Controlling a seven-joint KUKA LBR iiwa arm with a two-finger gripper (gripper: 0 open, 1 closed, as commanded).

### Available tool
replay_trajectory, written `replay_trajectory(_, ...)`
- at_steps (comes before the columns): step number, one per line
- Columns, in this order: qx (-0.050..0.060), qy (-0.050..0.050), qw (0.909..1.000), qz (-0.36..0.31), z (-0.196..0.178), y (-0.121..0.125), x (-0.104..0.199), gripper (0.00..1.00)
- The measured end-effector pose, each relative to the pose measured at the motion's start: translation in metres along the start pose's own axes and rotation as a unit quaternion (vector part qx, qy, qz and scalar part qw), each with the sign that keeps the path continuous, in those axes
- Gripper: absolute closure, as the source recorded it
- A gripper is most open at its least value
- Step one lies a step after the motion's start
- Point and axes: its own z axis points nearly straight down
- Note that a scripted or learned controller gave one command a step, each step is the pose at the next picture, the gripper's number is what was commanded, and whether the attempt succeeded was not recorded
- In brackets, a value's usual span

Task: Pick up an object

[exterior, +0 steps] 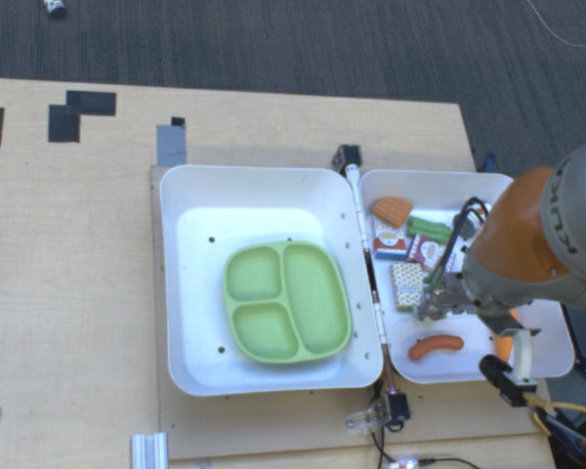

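The gripper is low inside the right bin, just beside a small patterned packet and above a red sausage; if it is open or closed I cannot tell, because the arm hides much of it. In the same bin lie a bread piece, a green item and a red-white box. The left bin holds a green divided plate
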Motion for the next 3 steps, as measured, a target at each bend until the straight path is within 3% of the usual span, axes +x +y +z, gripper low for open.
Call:
replay_trajectory(1,0.000,0.000,1.0000,0.000,0.000,0.000,0.000,0.00)
replay_trajectory(2,0.002,-0.001,1.0000,0.001,0.011,-0.002,0.002,0.00)
replay_trajectory(3,0.000,-0.001,1.0000,0.000,0.000,0.000,0.003,1.00)
